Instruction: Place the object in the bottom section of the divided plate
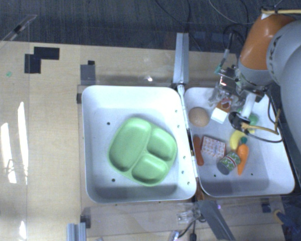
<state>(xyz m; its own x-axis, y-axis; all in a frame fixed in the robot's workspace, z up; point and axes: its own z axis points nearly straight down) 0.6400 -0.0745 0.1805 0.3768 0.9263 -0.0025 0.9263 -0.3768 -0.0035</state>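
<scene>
A green divided plate (pixel 142 150) lies in the left bin (pixel 98 109), its three sections bare; the bottom section (pixel 149 168) faces the near edge. My gripper (pixel 224 98) hangs over the far part of the right bin (pixel 271 182), just above a small white block (pixel 218 115) and some orange-and-white pieces. Beside it lie a tan round bread roll (pixel 199 117), a red sausage (pixel 198 150), a pink patterned packet (pixel 212 147), a small dark can (pixel 229 163), a yellow banana (pixel 235 139) and an orange carrot (pixel 242 158).
A metal divider post (pixel 181 59) stands between the two bins at the far side. The arm's grey body and orange band (pixel 261 39) fill the upper right. Black cables trail over the dark floor behind the bench.
</scene>
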